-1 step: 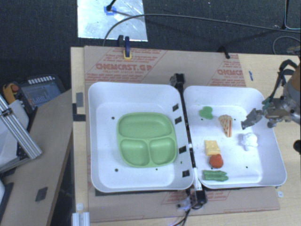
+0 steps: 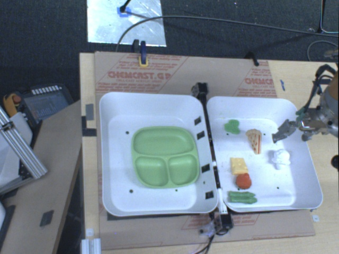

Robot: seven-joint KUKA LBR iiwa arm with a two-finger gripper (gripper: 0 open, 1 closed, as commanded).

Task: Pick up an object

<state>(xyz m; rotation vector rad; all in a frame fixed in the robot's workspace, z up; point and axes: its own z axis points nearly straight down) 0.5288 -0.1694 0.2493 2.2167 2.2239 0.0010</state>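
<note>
The right bin (image 2: 304, 194) holds several small items: a green leafy piece (image 2: 231, 126), a tan wedge (image 2: 255, 141), a white crumpled lump (image 2: 280, 157), a yellow block (image 2: 239, 165), a red ball (image 2: 243, 181) and a green pod (image 2: 242, 197). My gripper (image 2: 292, 135) hangs over the bin's right side, just above and right of the white lump. Its fingers stand apart, open, with nothing between them.
The left bin (image 2: 114, 142) holds a green divided plate (image 2: 164, 156). A black divider with clips (image 2: 206, 142) runs between the two bins. Cables cross the dark floor behind the bench, and a grey console (image 2: 45, 105) sits at the left.
</note>
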